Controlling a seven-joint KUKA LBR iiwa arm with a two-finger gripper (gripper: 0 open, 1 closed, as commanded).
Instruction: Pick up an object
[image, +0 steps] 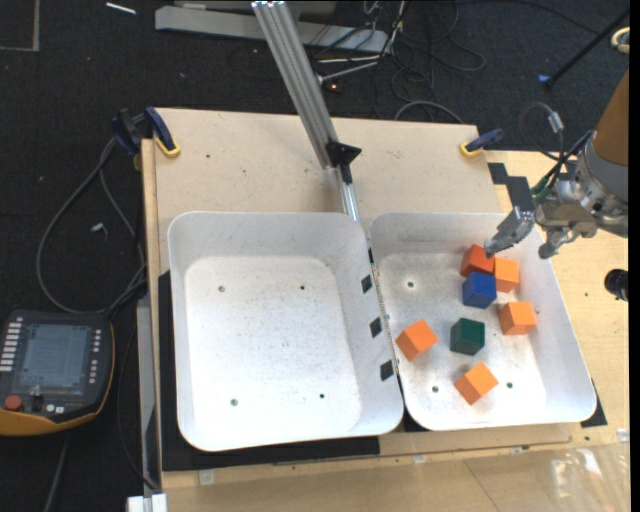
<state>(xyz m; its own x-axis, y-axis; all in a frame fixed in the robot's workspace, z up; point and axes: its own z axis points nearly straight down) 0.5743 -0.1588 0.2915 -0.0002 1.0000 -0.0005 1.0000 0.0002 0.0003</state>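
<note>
The gripper hangs over the far right corner of the right bin, its two fingers spread apart with nothing between them. One fingertip sits just above a red-orange block near the bin's far edge; whether it touches the block cannot be told.

That block heads a tight cluster: a blue block lies just beside it on the near side, and an orange block touches both from the right. Another orange block lies near the bin's right wall. A dark green block sits around the middle of the bin, with an orange block to its left and one more orange block toward the near edge.

The left bin stands alongside on the bench.
</note>
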